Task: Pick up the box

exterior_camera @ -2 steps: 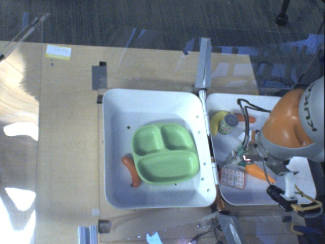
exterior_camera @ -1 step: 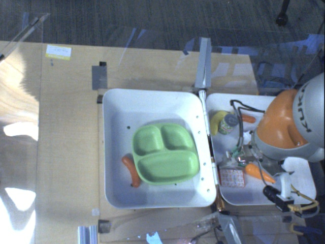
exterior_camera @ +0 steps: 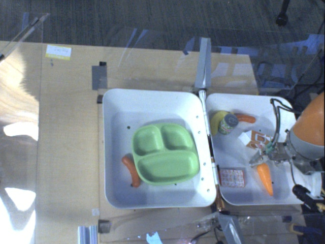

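Box (exterior_camera: 232,177): small, flat, roughly square carton, lying face-up on the floor of the right bin (exterior_camera: 284,200). Top face is reddish-pink with a grid of small printed pictures and pale edging; the print is too small to read. It sits in the bin's near-left corner, just beside the left wall that borders the other bin, edges roughly square to the bin walls, only slightly skewed. Looks intact, closed, not crushed. Nothing rests on it and nothing touches it. An orange carrot (exterior_camera: 264,179) lies just to its right, apart from it. A yellow bottle (exterior_camera: 223,122) stands farther back along the same wall.
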Available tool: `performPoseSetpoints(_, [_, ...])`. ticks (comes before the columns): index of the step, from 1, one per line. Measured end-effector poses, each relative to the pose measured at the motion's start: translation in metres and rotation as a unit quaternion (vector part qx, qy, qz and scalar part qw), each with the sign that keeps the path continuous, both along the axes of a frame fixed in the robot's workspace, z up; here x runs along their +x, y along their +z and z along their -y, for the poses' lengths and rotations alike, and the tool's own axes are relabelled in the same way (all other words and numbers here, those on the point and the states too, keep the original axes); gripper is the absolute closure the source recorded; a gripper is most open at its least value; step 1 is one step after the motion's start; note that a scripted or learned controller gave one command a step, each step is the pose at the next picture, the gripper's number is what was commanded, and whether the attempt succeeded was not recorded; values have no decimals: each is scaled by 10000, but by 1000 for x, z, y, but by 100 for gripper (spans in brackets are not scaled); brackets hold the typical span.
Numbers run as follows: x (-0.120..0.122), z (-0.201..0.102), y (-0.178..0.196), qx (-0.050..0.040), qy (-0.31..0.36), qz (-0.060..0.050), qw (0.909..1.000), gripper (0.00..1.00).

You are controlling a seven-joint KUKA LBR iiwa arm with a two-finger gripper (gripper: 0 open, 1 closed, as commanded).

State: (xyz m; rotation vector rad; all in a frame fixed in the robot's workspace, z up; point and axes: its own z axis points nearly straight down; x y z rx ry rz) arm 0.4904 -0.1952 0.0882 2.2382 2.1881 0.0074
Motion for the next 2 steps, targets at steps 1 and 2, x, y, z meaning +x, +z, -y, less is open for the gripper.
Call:
performPoseSetpoints(1, [3, 0, 12, -20, 23, 49, 10000, 100])
performPoseSetpoints(2, [-2, -77, 349, 17, -853, 6, 9964, 100])
